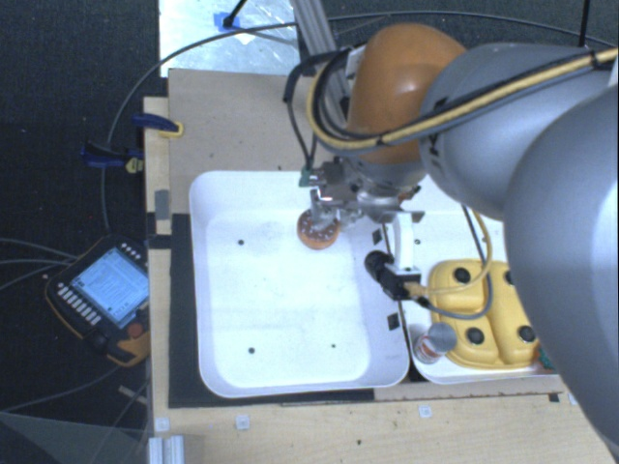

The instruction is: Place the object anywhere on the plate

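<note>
Arm [484, 114] first, grey with its orange band, reaching in over the left bin [280, 356]. Right of that bin sits the second one, carrying a yellow toy [479, 317]. Gripper [334, 201] hangs at the left bin's far edge, right over a small round brown object [317, 230], maybe a biscuit or doughnut. Whether it's gripped or how wide the hand stands, can't tell. Looks light, stiff, perhaps crumbly: take it gently across the rim.

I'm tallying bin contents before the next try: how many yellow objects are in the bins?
1: a large yellow object sits in the right bin, at its near end. The arm covers much of that bin, so more may be hidden.
</note>
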You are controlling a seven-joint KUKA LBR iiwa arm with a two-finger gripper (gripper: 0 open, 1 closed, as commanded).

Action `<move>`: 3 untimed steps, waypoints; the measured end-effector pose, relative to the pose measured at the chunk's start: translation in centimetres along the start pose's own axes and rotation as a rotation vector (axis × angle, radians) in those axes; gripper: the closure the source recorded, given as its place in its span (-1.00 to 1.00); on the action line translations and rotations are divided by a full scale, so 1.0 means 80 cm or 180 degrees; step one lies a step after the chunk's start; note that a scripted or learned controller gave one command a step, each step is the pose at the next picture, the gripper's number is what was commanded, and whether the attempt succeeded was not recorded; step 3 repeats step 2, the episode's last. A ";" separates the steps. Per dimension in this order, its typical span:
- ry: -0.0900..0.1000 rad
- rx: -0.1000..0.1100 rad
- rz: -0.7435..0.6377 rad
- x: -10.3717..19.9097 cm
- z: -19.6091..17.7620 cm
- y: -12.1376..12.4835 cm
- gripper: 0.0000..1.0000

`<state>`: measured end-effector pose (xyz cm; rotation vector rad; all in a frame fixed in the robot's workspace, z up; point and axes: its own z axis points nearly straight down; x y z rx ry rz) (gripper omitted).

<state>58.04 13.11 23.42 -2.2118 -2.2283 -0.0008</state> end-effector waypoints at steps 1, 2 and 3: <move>-0.0007 0.0000 0.0013 0.001 0.024 0.006 1.00; -0.0005 -0.0004 0.0014 0.000 0.023 0.007 -1.00; -0.0005 -0.0004 0.0014 0.000 0.023 0.007 -1.00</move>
